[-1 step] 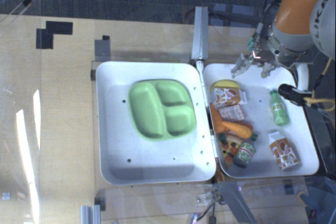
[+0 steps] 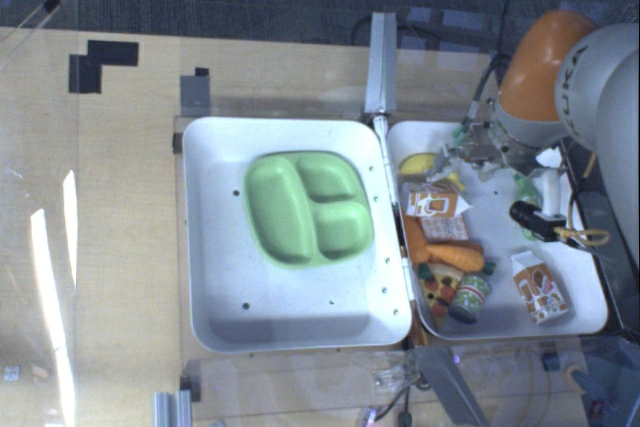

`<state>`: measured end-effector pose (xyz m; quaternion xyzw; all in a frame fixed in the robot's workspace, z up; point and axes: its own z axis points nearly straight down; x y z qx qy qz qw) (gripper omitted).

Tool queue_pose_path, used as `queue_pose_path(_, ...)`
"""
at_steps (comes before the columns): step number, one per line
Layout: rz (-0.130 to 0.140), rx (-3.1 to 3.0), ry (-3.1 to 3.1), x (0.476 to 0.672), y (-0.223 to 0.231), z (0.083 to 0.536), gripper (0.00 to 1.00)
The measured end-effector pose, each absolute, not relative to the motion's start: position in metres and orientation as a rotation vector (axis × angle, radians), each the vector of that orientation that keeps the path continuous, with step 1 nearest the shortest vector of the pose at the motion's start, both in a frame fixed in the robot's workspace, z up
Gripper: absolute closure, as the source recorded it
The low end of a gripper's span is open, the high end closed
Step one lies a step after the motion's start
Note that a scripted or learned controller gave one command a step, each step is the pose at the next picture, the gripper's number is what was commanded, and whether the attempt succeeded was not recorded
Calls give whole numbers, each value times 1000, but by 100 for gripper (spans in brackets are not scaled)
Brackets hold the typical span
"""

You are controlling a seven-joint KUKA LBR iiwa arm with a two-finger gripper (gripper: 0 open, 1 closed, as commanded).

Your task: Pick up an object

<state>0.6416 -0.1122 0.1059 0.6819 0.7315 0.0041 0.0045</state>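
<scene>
- Clutter in right bin (image 2: 590,310): carton (image 2: 434,204), carrot (image 2: 455,256), can (image 2: 470,295) touching; fingers may snag two
- gripper (image 2: 478,153) near rear wall; grip state: cannot tell

Part of "KUKA" lettering on the grey arm (image 2: 600,85); carton (image 2: 437,204) print illegible.

Single fixed camera above the pale wooden bench (image 2: 120,215), angled down, mid-distance; both shallow white plastic bins (image 2: 215,315) in frame, grey-orange arm (image 2: 570,75) entering at their right
</scene>
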Motion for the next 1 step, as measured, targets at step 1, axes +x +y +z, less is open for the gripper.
queue_pose_path(1, 9, 2227, 2209, 629, -89, 131, 0)
